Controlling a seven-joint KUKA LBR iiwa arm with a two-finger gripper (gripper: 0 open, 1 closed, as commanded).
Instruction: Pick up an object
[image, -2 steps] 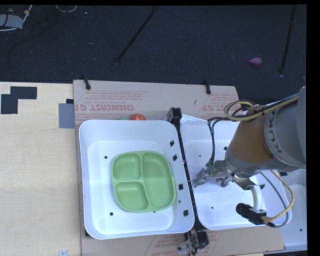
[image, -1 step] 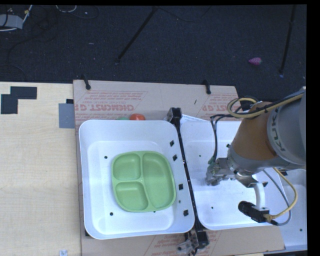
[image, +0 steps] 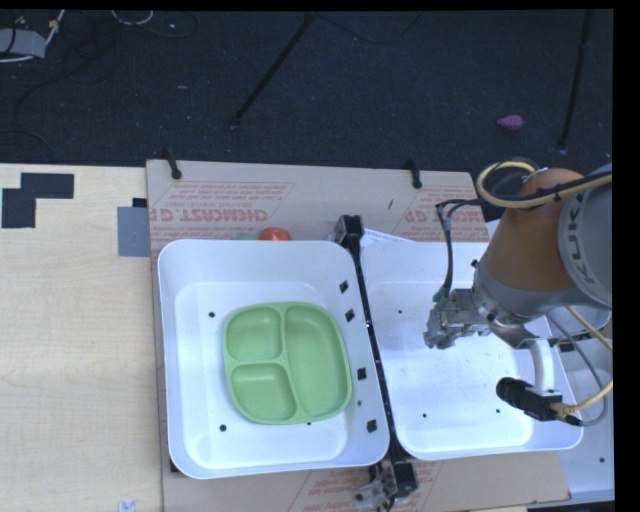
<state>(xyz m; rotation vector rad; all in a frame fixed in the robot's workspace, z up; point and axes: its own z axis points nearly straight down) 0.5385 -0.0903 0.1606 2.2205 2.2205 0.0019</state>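
Note:
A light green divided plate (image: 287, 362) with three compartments lies flat in the middle of the left bin (image: 190, 300). My gripper (image: 441, 333) hangs over the upper middle of the right bin (image: 420, 430), well to the right of the plate and apart from it. Nothing shows between the gripper and the bin floor beneath it. The arm's grey and orange wrist covers the right bin's upper right part.
A small orange-red thing (image: 274, 236) and a bit of green beside it peek over the left bin's far rim, on the cardboard. A black divider (image: 365, 350) runs between the two bins. Cardboard sheet (image: 300, 200) lies under both bins.

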